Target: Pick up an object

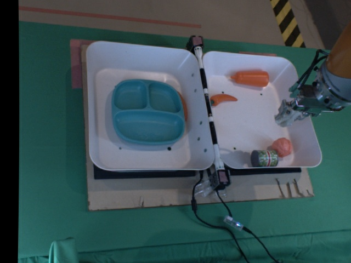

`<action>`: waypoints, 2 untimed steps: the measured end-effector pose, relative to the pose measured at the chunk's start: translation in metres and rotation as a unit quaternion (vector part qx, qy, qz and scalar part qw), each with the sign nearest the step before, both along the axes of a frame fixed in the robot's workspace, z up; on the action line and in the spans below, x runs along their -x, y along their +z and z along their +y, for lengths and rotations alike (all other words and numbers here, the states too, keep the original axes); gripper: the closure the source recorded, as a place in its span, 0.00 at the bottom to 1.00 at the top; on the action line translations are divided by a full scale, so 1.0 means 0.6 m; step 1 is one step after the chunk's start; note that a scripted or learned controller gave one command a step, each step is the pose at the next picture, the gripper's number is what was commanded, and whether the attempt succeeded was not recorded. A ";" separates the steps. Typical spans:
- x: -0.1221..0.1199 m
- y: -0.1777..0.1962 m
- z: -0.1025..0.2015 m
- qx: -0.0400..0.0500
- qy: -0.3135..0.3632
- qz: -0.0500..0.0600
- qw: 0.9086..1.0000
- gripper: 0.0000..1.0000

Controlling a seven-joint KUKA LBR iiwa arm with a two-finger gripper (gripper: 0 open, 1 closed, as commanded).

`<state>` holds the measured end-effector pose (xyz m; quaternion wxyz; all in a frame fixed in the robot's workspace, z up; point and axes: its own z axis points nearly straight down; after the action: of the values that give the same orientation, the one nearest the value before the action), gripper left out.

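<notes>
The gripper (286, 118) is hanging at the right bin's (248, 59) three o'clock edge — grip unreadable — seemingly positioning toward the can (265, 158).

An orange object (185, 106) lies mostly hidden behind the blue divided plate (147, 112). The arm (335, 73) is cut off by the right edge.

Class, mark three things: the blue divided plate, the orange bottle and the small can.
blue divided plate (147, 126), camera view, floor of its large compartment.
orange bottle (251, 78), camera view, middle of its body.
small can (265, 158), camera view, its labelled side.
</notes>
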<state>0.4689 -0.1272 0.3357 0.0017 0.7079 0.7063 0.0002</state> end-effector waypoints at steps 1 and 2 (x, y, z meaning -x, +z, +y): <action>0.000 0.011 0.029 0.000 0.000 0.000 1.000 1.00; -0.116 -0.122 0.021 0.000 0.000 0.001 1.000 1.00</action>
<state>0.5383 -0.1147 0.2624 0.0007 0.7082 0.7060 -0.0004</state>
